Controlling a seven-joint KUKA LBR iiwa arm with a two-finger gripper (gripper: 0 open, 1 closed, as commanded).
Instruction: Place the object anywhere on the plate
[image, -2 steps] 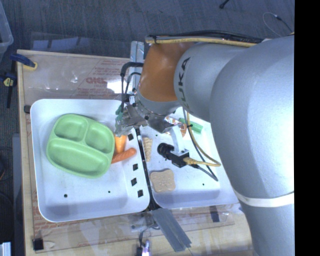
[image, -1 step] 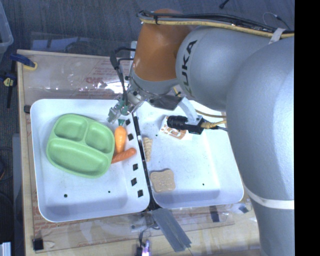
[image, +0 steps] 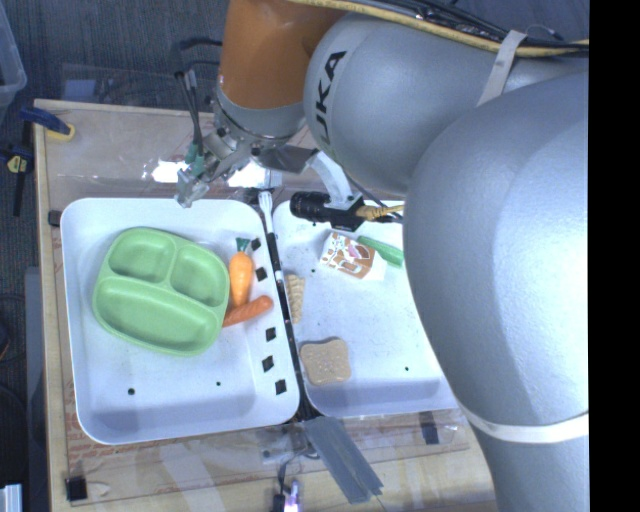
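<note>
Carrots (image: 242, 290) lie against the green plate (image: 160, 290); claw (image: 190, 185) hangs above, grip state unclear.

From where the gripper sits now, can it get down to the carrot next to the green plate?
Probably yes. The gripper hovers at the left bin's far rim, and the carrot lies uncovered beside the green plate. It touches the plate's edge, so finger room on that side looks tight.

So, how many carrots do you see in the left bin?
2. One carrot lies just beside the green plate's right edge. The second carrot lies below it, slanted, its tip touching the plate. The arm covers much of the right bin, so more could be hidden there.
</note>
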